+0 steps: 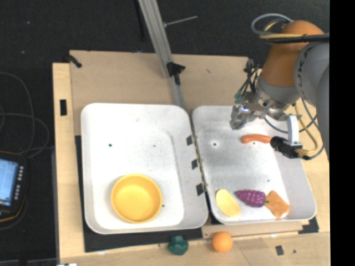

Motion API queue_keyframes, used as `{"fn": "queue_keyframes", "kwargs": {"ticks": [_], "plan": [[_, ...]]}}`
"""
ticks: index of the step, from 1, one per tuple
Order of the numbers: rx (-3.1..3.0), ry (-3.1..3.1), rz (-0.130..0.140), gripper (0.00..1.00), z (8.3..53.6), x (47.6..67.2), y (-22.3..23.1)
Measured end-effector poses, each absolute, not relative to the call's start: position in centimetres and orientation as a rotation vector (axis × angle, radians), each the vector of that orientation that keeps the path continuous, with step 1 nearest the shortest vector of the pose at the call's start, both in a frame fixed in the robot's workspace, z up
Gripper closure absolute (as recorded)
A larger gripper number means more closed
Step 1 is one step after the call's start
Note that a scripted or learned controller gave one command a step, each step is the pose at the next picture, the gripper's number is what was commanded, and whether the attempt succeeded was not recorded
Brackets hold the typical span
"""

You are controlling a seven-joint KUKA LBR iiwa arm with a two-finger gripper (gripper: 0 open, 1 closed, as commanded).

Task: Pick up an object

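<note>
While the gripper (239,117) hovers at the right bin's (222,165) far edge, its grasp is unclear; a smooth orange sausage (255,139) lies nearby.

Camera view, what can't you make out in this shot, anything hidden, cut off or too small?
- Gripper, camera view: small and blurred against the right bin; open or shut is unclear.
- Arm: cut off by the right edge.
- Orange sausage-shaped item: its right end is hidden behind a black fitting.
- Green object on the bench front: too small to identify.
- Screen device: cut by the left edge.
</note>
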State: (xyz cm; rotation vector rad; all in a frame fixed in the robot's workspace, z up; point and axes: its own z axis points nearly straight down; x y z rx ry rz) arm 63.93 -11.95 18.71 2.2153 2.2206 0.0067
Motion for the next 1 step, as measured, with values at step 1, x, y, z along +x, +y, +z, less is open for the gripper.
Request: {"fn": "queue_keyframes", "kwargs": {"ticks": [1], "plan": [[2.217,2.222,0.002,1.0,23.85,64.01,-12.08]]}}
